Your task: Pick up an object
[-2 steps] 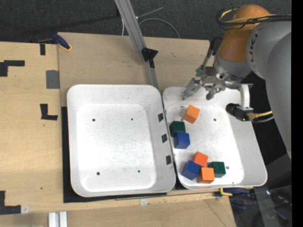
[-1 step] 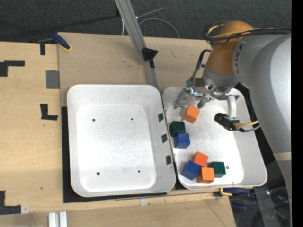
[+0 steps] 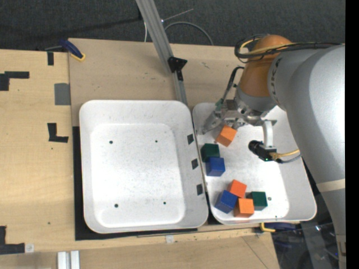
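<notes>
- Pale wood makes up the table [image 3: 33,167], with black tape marks on its left part and dark carpet beyond its far edge.
- Two shallow white bins sit side by side on it; the right bin [image 3: 291,198] serves as the landmark below.
- Touching the right bin's left wall is the larger left bin [image 3: 134,114].
- From the right, the grey arm [image 3: 314,94] reaches over the right bin's far end, its orange band [image 3: 259,74] above the wrist.
- At the right bin's far left corner hangs the claw [image 3: 223,123]; an orange block [image 3: 226,135] sits tilted just under its tip, seemingly gripped, though whether the fingers truly pinch it cannot be told.
- Along the right bin's left wall, near its middle, a dark green block [image 3: 210,151] touches a blue block [image 3: 216,166] just nearer the camera.
- Toward the right bin's near end lies a cluster: a second blue block [image 3: 226,201], an orange block [image 3: 238,188] behind it, another orange block [image 3: 244,207] beside it, and a green block [image 3: 258,199] to their right.
- A grey metal bar [image 3: 160,38] slants across the table beyond the right bin's far left corner.
</notes>
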Available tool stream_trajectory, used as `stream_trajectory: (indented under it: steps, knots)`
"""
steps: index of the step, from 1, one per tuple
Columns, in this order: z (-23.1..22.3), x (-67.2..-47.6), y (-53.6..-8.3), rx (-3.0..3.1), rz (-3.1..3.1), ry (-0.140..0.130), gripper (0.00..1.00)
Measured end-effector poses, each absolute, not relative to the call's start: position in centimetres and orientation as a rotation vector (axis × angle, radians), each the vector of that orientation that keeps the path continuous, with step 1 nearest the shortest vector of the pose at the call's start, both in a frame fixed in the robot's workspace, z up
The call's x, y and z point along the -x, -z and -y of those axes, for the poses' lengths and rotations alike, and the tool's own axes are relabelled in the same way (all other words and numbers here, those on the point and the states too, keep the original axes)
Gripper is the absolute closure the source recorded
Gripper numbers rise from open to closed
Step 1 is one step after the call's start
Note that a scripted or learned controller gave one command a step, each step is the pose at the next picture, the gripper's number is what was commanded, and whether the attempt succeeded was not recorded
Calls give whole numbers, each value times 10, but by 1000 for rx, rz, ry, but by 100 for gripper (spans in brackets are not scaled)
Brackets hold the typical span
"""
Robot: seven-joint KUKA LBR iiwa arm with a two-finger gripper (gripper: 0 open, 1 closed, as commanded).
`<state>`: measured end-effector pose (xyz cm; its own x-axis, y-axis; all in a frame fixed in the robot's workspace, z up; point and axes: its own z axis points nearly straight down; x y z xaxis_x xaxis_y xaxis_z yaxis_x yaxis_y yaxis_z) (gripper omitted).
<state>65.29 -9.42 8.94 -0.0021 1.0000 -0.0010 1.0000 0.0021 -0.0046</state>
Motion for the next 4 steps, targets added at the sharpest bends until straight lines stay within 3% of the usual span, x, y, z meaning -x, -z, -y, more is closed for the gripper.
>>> stream_trajectory:
  steps: [1, 2, 4]
  knots:
    - [94, -654, -102, 2217, 2224, -3, 100]
    - [99, -661, -160, 2223, 2225, 3, 100]
    - [94, -655, -251, 2222, 2225, 4, 100]
